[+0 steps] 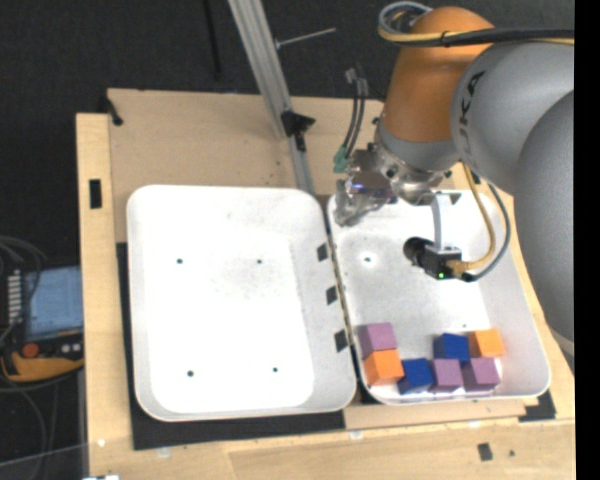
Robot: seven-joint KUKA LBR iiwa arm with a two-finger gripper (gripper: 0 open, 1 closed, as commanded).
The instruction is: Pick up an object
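While small coloured cubes point(432, 358) cluster low in right shallow white bin point(380, 268), two-finger gripper point(355, 203) hovers at its upper corner; grip state unclear.

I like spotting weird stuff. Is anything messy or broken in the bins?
Nothing looks broken or spilled. The blocks, purple, orange and blue, sit bunched along the near edge of the right bin, some at slight angles. The tool hangs over that bin's far left corner.
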